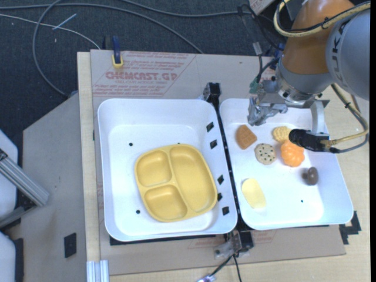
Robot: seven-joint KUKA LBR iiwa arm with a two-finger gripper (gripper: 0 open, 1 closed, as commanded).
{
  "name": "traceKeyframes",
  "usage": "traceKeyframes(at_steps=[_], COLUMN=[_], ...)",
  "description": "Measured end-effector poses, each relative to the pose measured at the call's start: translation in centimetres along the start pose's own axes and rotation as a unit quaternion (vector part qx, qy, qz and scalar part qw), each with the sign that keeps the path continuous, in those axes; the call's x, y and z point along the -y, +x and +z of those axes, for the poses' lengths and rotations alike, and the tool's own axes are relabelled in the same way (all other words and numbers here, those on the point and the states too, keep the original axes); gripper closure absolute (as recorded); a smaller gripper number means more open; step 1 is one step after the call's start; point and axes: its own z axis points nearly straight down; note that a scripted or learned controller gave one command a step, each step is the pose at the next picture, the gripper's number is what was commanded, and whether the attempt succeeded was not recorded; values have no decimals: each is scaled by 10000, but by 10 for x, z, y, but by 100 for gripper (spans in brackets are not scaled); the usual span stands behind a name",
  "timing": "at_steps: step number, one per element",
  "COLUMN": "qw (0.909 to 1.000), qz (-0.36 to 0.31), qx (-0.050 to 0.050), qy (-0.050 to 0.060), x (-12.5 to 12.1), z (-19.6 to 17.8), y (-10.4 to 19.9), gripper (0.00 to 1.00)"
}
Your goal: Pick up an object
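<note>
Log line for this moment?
arm: over right bin | pincer: above brown piece, nothing seen held | left bin: yellow tray

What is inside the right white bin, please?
The right bin holds a brown piece, a spotted cookie, an orange item, a cracker, a dark round piece and a pale yellow piece. The claw and arm cover its far corner.

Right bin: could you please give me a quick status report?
Gripper hovering over the right white bin, nothing held. Brown toy bread chunk nearest, untouched. Chocolate-chip cookie and orange toy fruit close beside it.
</note>
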Motion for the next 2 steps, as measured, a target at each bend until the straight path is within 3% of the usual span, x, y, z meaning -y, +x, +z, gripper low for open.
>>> traceKeyframes(at_steps=[2], qw=[10000], qz=[-1], qx=[6], qy=[0], x=[26], z=[13], y=[103], gripper=[100])
